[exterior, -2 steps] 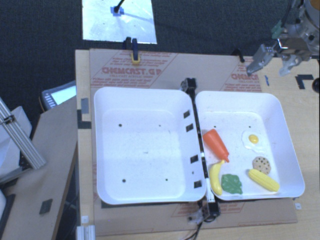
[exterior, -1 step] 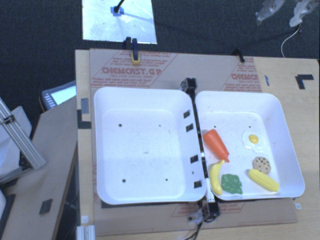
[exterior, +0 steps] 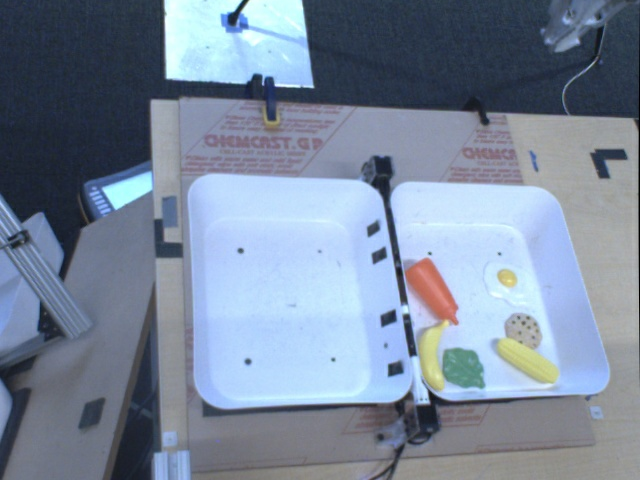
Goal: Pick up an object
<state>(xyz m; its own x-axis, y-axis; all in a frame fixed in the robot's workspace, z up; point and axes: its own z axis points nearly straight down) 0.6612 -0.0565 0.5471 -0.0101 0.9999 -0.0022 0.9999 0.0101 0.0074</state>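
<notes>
We log: hand (exterior: 578, 13) top right, off bins, grip state unreadable | orange plastic carrot (exterior: 432, 286), yellow banana (exterior: 432, 354) in right white bin (exterior: 560, 218)

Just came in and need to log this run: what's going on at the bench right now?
Nothing is being handled yet. The gripper hangs at the view's top right, beyond the bench and away from both bins. The toy food lies in the right bin: a carrot, fried egg, cookie, corn cob, banana and a green leafy piece. No pick has begun.
</notes>
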